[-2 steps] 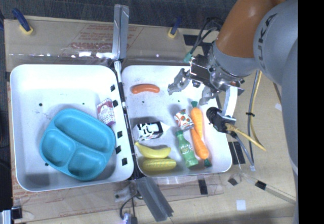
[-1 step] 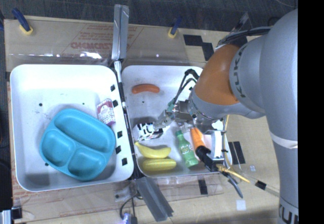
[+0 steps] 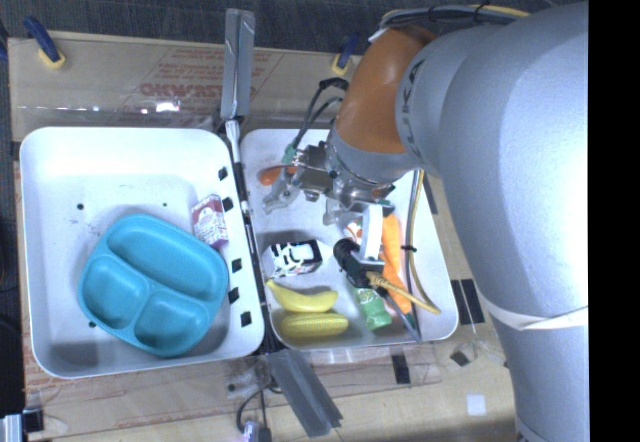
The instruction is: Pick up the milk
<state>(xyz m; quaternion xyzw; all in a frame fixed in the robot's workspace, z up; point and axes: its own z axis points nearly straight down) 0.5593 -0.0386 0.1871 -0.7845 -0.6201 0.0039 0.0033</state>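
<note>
A small black-and-white patterned carton (image 3: 295, 255), which looks like the milk, lies in the right bin (image 3: 440, 315) near its left wall. My gripper (image 3: 288, 180) hangs over the back left part of that bin, above and slightly behind the carton and apart from it. A small orange piece (image 3: 270, 173) shows right beside the gripper's tip. A maroon-and-white packet (image 3: 209, 220) lies in the left bin (image 3: 60, 160) against the dividing wall.
A blue divided plate (image 3: 152, 282) takes up the middle of the left bin. In the right bin's front lie a banana (image 3: 303, 298), a yellow-green fruit (image 3: 313, 326), a green item (image 3: 373, 309) and a long carrot (image 3: 393, 260). The arm covers the bin's back right.
</note>
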